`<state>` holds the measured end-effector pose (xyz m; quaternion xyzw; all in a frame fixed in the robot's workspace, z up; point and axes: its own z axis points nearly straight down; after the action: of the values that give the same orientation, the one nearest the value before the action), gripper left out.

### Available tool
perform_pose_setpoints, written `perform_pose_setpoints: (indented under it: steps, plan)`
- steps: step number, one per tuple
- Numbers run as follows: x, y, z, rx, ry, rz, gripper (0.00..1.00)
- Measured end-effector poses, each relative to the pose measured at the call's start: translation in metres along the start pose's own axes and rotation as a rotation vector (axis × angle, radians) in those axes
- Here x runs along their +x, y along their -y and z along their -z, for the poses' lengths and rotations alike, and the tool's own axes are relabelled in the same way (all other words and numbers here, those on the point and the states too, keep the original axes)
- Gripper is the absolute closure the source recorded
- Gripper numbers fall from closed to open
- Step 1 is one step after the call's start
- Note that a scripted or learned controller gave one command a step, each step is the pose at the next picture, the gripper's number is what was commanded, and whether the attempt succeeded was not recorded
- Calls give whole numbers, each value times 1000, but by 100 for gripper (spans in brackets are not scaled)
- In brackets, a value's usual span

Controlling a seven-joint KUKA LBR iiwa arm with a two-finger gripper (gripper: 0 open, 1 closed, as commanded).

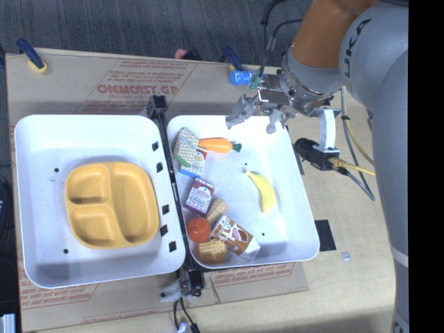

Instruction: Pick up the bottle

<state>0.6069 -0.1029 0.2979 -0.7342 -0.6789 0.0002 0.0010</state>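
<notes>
The right bin (pixel 298 207) holds several small grocery items. Against its left wall lies what looks like the bottle (pixel 187 148), a small container with a patterned label and a teal end, pointing along the divider. My gripper (pixel 256 120) hangs above the bin's far edge, up and to the right of that container and just past the carrot (pixel 216 145). Its two grey fingers (pixel 235 118) are spread apart with nothing between them. The gripper touches none of the items.
A banana (pixel 263 191), a purple carton (pixel 198 196), a tomato (pixel 198 228), a brown-and-white packet (pixel 234 236) and a bread-like piece (pixel 211 250) also lie in the right bin. The left bin (pixel 28 186) holds a yellow divided tray (pixel 111 203). Cables (pixel 350 168) hang off the arm at right.
</notes>
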Motion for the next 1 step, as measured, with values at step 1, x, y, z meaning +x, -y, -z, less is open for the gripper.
perform_pose_setpoints:
  steps: [1]
  plan:
    - [0, 0, 10, 4, 1, 6, 100]
